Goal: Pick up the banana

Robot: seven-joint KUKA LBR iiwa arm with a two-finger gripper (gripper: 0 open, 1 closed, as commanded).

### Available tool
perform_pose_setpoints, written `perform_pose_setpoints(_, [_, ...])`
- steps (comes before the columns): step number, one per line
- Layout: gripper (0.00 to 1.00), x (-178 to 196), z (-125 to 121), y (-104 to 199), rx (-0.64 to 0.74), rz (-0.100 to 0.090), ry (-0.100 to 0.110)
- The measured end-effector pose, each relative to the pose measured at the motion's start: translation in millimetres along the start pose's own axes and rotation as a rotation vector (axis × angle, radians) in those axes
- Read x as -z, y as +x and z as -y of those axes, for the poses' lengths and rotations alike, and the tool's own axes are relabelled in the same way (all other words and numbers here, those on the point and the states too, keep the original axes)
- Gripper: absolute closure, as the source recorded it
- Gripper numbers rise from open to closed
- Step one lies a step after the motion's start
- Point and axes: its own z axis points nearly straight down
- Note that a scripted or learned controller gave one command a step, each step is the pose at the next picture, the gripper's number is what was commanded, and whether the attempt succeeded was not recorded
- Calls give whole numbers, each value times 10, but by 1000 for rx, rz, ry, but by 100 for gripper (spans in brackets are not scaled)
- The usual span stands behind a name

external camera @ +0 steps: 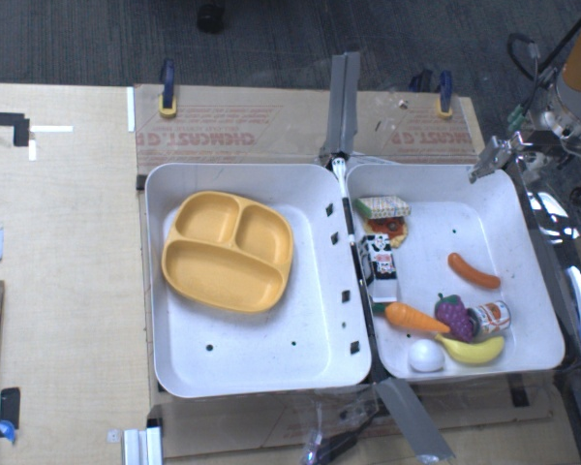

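The banana (473, 349) lies at the lower right of the frame, in the right bin (523, 260), well below the gripper (508, 153), which sits near that bin's upper right corner; whether it is released or clenched cannot be told. The banana is yellow and curved, touching purple grapes (455, 315) and a small can (491, 315). Both bins rest on cardboard (242, 124) over a pale wooden bench (58, 260); dark floor lies beyond.

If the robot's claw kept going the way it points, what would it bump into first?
The gripper sits at the right bin's upper right corner, pointing down and left. Going straight on, it would probably meet the bare white bin floor before any toy, perhaps near the sausage; depth is hard to judge.
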Motion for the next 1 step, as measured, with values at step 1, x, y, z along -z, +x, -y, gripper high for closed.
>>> perform_pose_setpoints(1, [0, -1394, 1043, 54, -146, -3, 1])
